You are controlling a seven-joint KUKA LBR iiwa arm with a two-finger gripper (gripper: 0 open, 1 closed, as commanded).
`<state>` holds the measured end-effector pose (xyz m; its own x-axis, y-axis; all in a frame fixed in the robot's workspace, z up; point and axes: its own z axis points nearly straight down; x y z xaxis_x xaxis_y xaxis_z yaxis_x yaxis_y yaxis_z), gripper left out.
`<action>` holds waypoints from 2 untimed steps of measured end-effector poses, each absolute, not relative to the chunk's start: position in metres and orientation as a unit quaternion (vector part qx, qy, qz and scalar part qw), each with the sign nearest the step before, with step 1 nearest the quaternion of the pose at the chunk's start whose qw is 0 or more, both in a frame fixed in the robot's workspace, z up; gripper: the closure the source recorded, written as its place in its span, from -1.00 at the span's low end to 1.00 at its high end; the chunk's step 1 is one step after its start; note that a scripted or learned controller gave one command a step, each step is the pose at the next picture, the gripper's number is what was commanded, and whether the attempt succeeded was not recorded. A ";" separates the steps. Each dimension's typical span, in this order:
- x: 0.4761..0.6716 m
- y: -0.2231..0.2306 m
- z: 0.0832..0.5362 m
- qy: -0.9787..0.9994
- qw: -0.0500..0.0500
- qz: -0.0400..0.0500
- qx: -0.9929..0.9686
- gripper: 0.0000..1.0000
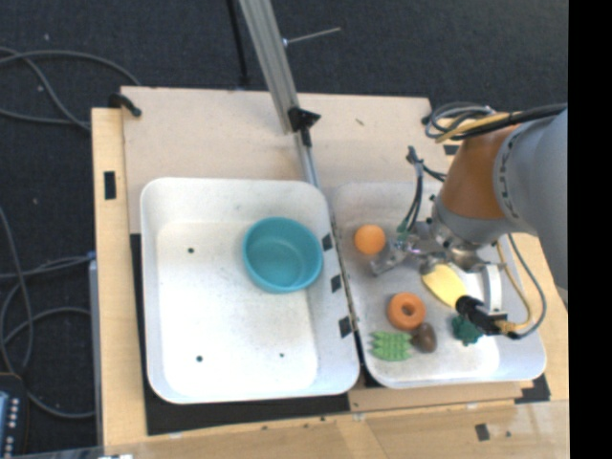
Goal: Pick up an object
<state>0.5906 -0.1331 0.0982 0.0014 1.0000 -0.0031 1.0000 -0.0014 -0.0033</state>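
The right bin (pixel 516 357) holds several small objects. An orange ball (pixel 370 239) lies at its left side. An orange ring (pixel 406 310) sits near the middle, with a brown lump (pixel 424 338) and a green toothed piece (pixel 390 345) in front of it. A yellow object (pixel 443 283) and a dark green object (pixel 466 330) lie to the right. My gripper (pixel 402 254) hangs low over the bin, just right of the orange ball and above the ring. The wrist hides what is directly under it.
A blue bowl (pixel 282 253) stands in the left bin (pixel 191 352). A slanted metal rail (pixel 277 60) runs down to the gap between the bins. Cables (pixel 459 120) loop near the arm at the back right.
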 end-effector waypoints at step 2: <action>0.595 -0.136 0.156 -0.706 -0.002 -0.002 -0.708 1.00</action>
<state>0.5953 -0.1357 0.1556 0.0028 1.0000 -0.0006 1.0000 -0.0028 0.0054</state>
